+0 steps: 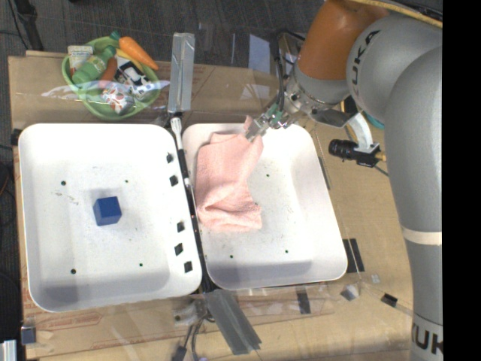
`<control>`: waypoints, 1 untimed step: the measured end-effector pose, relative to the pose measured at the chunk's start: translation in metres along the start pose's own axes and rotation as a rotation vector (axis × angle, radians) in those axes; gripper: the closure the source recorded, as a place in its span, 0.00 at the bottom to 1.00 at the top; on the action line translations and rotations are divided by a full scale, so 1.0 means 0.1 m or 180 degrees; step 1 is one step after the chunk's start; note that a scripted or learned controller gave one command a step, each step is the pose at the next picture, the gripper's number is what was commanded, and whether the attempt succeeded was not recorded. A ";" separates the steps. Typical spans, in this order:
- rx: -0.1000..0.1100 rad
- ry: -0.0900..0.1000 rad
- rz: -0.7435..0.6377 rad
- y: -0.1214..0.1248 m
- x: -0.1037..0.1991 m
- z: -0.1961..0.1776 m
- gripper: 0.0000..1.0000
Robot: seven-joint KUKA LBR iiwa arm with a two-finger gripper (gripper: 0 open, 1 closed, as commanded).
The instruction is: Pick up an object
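Note:
A pink cloth lies in the right bin, bunched at its left side, with one corner drawn up toward the bin's far edge. My gripper is at that raised corner, shut on the cloth, which hangs down from its fingers. A small blue cube sits in the left bin, left of centre and far from the gripper.
A green bowl of toy food and packets stands behind the left bin. A grey strip runs back from the gap between the bins. The arm's large grey body fills the right side above the bench.

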State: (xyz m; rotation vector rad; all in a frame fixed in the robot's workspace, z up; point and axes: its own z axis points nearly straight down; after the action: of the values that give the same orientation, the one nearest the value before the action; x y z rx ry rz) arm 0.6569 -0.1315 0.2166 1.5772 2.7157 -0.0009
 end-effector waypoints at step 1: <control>0.0004 0.0007 -0.0875 0.01 0.00 0.11 1.00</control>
State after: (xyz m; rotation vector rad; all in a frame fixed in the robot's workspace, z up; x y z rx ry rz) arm 0.6573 -0.1310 0.2060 1.1909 2.9086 -0.0012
